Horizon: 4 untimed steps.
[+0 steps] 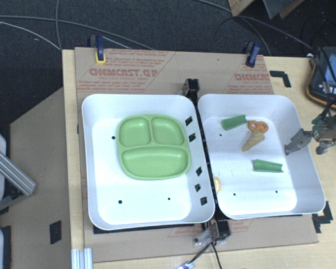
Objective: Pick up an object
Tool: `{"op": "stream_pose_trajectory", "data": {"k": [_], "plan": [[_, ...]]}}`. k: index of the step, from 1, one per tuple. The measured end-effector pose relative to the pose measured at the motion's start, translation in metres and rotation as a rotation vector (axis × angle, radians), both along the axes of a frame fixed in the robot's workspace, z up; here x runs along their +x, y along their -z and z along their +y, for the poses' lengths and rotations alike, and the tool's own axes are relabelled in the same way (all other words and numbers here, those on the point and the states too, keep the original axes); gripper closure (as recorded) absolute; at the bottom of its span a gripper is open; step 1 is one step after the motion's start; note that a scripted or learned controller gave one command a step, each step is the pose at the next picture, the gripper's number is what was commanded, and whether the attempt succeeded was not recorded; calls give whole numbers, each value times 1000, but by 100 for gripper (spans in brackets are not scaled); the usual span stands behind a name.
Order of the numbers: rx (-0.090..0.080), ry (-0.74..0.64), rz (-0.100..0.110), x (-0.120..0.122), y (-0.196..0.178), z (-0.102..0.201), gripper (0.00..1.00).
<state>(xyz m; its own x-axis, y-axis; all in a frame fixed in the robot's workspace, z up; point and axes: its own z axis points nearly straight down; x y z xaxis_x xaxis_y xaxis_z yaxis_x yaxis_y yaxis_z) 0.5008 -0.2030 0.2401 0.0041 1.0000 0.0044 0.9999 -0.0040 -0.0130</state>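
Grey two-finger gripper [298, 142] sat at right bin's [302, 198] 3 o'clock rim, jaws spread w/ nothing between, while flat green rectangular block [267, 166] lay at approx 7 o'clock of it; a shallow approach risked clipping rim.

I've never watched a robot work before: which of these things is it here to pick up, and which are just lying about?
For the job:
green piece
second green piece
orange ring
tan cone
pincer

Just lying about:
green divided plate
blue clamps
cables
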Motion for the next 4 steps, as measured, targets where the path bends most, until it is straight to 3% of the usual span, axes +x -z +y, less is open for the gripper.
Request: {"op": "stream_pose_trajectory", "data": {"k": [1,4], "plan": [[-4,-4,-12,3,-6,1,0],[-1,-4,-7,-8,151,6,0]]}}
